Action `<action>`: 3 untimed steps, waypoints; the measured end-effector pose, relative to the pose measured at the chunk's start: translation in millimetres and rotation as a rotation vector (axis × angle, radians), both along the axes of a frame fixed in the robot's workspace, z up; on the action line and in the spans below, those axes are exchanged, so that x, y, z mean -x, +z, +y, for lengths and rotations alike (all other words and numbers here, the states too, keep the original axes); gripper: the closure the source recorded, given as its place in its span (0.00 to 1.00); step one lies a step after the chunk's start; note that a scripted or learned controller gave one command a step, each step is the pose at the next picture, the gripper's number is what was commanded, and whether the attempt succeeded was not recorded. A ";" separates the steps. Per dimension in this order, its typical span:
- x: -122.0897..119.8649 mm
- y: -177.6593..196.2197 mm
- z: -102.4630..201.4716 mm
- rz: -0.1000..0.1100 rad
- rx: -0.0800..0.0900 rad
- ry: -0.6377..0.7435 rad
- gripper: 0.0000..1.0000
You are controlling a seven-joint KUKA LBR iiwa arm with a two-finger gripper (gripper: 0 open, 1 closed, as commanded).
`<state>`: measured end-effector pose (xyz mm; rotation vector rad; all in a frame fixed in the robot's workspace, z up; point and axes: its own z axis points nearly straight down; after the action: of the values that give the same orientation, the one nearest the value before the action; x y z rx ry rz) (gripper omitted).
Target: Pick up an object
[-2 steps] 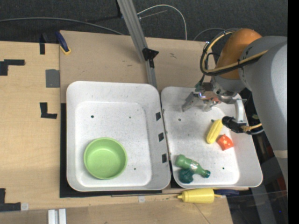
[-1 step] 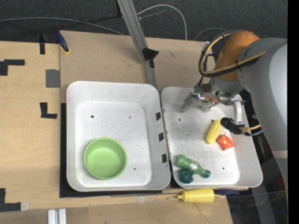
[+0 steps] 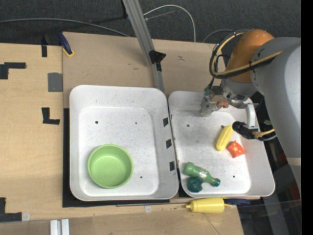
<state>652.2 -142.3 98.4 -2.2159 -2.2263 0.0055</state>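
Toward the right bin's [image 3: 182, 106] upper edge hovers the end effector [image 3: 209, 105], finger state impossible to tell; nearest target, yellow corn cob [image 3: 224, 137], lies just lower right, long axis tilted near-vertical.

The right bin [image 3: 188, 131] had open floor down its left side and centre, so a gripper could come straight down there. Toward its right wall a yellow corn cob [image 3: 224, 137] lay just beside a small orange block [image 3: 235, 149], crowding that side. A green bottle [image 3: 200, 172] and a dark teal piece [image 3: 194, 183] blocked the near edge. The left bin [image 3: 117, 99] was open across its far half and right side; only a green bowl [image 3: 110, 166] filled the near left corner. A slanting grey pole [image 3: 142, 31] crossed above the far bench, and the arm [image 3: 274, 77] hung over the right bin's far right corner.
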 end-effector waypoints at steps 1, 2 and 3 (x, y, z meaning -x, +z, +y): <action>4.4 60.3 -5.0 -0.008 0.000 -0.004 1.00; 2.9 113.1 -4.7 -0.008 -0.001 -0.003 1.00; 9.3 123.1 56.2 -0.002 -0.004 0.002 1.00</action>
<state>642.9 -86.1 221.5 -2.2123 -2.2280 -0.0018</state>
